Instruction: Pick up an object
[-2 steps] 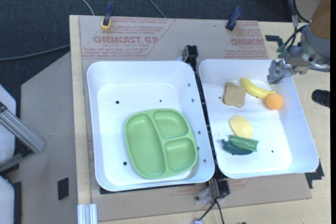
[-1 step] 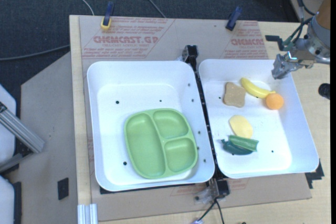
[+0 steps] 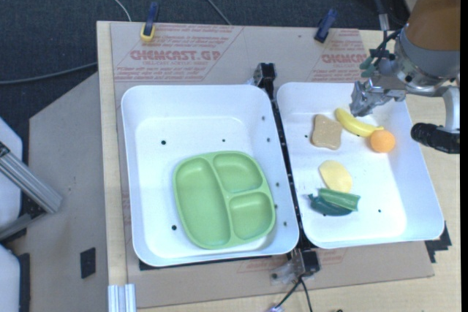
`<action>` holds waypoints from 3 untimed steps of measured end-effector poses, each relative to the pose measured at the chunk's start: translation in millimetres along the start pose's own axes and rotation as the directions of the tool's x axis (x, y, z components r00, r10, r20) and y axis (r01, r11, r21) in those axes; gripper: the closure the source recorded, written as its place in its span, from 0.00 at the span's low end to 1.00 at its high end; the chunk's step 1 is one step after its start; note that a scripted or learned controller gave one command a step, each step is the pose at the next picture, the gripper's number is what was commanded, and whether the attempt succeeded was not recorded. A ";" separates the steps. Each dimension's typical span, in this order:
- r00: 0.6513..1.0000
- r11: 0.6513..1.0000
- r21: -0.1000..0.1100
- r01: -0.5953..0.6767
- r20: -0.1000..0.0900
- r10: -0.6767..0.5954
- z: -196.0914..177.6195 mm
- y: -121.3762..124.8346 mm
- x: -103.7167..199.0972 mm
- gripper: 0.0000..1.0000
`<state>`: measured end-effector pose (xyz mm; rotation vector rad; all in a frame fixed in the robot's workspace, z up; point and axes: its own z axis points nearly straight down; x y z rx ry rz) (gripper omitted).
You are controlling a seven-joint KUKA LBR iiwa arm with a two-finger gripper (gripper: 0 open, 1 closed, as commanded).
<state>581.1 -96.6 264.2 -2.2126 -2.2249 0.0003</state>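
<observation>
Under the hand (image 3: 363, 104), banana (image 3: 356, 123) lying aslant, perhaps untouched

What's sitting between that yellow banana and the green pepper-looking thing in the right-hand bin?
In the camera view, a pale yellow rounded slice lies between the yellow toy banana and the dark green toy pepper, just above the pepper.

Two white bins (image 3: 146, 128) are looking like smooth glossy plastic, the green divided plate (image 3: 197, 212) matt plastic, the bench (image 3: 219, 47) showing cardboard.
</observation>
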 end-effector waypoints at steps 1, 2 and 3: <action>1.000 1.000 0.001 0.001 0.000 -0.001 7.7 -9.1 61.1 1.00; 1.000 1.000 -0.002 0.000 0.001 0.000 5.6 -8.2 118.5 1.00; 1.000 1.000 0.003 0.001 0.001 -0.001 22.2 -9.3 180.5 1.00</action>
